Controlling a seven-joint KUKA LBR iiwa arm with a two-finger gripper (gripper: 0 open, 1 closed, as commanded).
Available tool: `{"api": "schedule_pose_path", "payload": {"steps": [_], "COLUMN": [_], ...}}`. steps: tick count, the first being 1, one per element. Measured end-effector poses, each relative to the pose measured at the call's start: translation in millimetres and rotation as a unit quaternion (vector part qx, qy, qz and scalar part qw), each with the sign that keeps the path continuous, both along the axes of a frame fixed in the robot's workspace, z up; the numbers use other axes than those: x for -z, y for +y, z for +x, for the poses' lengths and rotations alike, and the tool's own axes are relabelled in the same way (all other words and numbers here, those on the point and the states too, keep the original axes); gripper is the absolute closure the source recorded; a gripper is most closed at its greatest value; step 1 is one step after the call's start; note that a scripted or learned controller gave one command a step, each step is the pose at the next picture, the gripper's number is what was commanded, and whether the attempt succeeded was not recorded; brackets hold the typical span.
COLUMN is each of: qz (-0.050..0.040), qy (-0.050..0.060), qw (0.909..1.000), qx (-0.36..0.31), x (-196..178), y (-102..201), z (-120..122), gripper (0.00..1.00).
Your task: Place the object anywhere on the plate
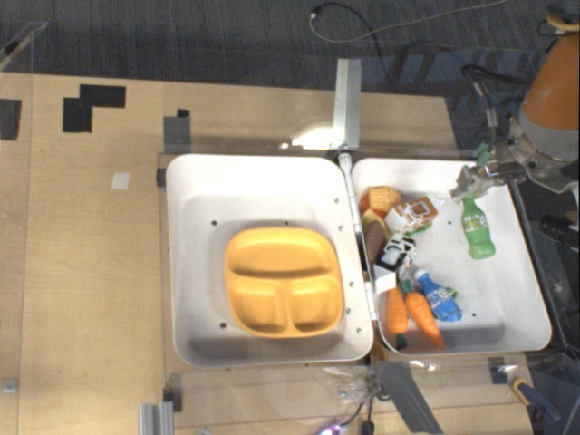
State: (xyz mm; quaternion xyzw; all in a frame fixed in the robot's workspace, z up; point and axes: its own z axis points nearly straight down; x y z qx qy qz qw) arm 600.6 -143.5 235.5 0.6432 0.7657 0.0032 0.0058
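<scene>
Right bin (526,270), green bottle (477,229) just below gripper (473,179), gripper state unclear, plate (283,279) left.

Grey arm (544,148) with a broad orange band (555,93) above the wrist, ending in a small metallic grey gripper (473,180).

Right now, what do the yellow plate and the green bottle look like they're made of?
Yellow divided plate: likely moulded plastic, matte; even colour, rounded compartment ridges, soft highlights. Green bottle: probably plastic, slightly glossy; one uniform green with a pale label patch.
</scene>
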Motion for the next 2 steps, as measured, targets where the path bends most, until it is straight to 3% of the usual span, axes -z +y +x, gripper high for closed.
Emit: {"api": "schedule_pose_path", "payload": {"steps": [1, 2], "qz": [0.0003, 0.0009], "qy": [0.004, 0.003], "qw": [0.9952, 0.9953], "qx": [-0.098, -0.097], "x": [49.8, 48.8], "y": [78.9, 149.4], "z": [46.6, 65.8], "gripper": [1.00, 1.00]}}
